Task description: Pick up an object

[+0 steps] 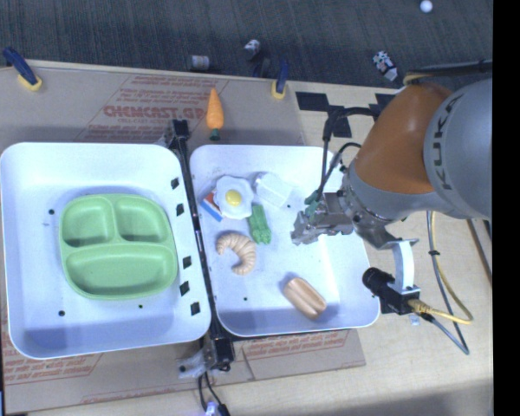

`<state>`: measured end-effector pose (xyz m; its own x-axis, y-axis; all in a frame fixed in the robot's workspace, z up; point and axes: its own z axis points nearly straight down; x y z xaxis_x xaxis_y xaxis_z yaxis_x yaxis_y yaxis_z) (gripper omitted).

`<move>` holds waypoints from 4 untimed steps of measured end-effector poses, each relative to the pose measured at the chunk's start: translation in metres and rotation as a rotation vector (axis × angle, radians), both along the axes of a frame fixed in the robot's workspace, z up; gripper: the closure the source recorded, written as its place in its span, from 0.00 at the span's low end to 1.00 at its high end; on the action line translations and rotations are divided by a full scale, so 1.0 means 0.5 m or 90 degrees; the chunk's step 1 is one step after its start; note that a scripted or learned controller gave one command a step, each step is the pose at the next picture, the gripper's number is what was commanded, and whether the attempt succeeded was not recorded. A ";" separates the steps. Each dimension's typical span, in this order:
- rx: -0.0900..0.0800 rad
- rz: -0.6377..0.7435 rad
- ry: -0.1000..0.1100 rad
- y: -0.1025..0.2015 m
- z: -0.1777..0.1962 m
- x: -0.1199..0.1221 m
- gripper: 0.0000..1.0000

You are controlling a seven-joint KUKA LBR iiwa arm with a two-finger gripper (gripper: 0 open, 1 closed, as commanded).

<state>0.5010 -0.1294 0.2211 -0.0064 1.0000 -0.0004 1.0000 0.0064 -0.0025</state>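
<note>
Bench with two shallow white bins side by side. Left bin (26, 258): one green divided tray (117, 245), three compartments, lying flat at the middle. Right bin (347, 306): five loose items. A fried egg (232, 196) toward the far left, with a small red and blue piece (211, 204) just beside it on the left. A pale white block (274, 189) just right of the egg. A green vegetable (259, 224) lying near-to-far below the block, close to the egg. A croissant (237, 250) nearer, left of centre. A hot dog bun (304, 295) near the front, apart from the rest. A carrot (214, 109) on the cardboard beyond the bins, between them. Arm, grey with orange band (407, 146), reaching in from the right; gripper (305, 230) low over the right half of the right bin, right of the green vegetable. Whether the gripper is open, closed or holding anything I cannot tell.
</note>
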 end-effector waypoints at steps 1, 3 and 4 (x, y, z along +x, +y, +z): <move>0.000 0.001 0.000 0.033 0.024 -0.049 1.00; 0.000 0.000 0.000 0.037 0.039 0.144 1.00; 0.001 0.000 0.002 0.072 -0.086 0.214 1.00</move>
